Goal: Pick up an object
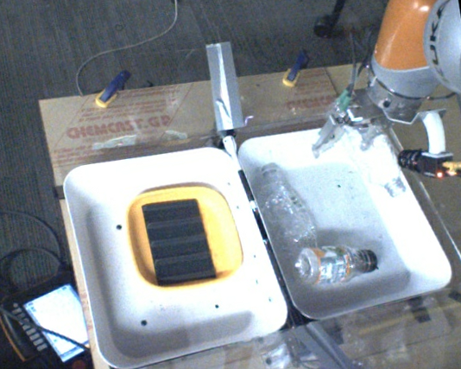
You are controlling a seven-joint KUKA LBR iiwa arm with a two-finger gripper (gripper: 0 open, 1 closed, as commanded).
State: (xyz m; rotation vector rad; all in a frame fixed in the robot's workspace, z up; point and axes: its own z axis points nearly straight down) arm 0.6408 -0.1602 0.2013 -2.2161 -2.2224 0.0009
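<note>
While the claw (345,127) hangs with fingers spread over the right bin (413,227), I see a labelled bottle (335,263) lying sideways, cap rightward; a clear bottle (284,203) beside it is faint.

Bench (149,118): left bin (105,270), right bin (394,222) side by side.

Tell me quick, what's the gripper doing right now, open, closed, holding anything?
Gripper: above the right bin's far edge, nothing seen between its fingers; open or closed cannot be told.
</note>
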